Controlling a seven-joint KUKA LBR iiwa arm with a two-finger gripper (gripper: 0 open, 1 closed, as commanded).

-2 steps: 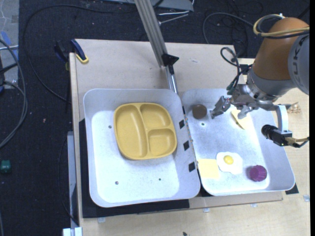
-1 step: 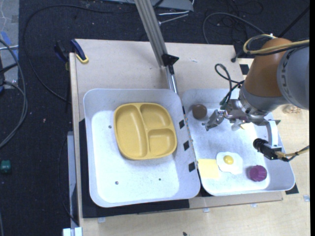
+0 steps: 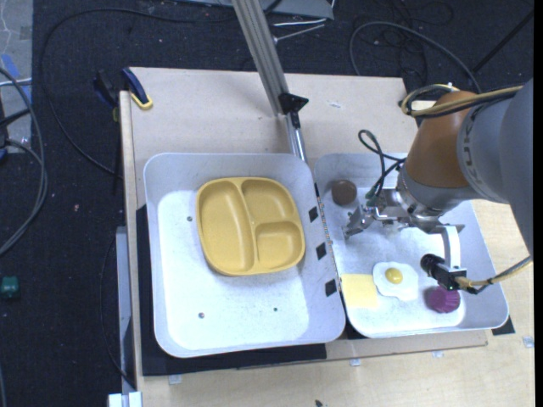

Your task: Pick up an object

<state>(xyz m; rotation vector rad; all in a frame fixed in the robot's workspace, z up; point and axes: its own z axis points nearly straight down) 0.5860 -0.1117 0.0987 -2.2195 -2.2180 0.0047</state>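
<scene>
The right bin (image 3: 484, 253) holds a brown round piece (image 3: 344, 192) at its far left, a fried egg (image 3: 395, 280) near the front, a pale yellow slab (image 3: 358, 291) left of the egg, and a purple piece (image 3: 442, 299) at the front right. My gripper (image 3: 360, 221) hangs over the right bin's left half, just below and to the right of the brown piece, above the egg. Nothing shows between its fingers.
The left bin (image 3: 170, 312) holds a yellow divided plate (image 3: 251, 225). A grey metal post (image 3: 261, 41) slants up from between the bins. The arm's orange band (image 3: 437, 142) looms over the right bin's far side.
</scene>
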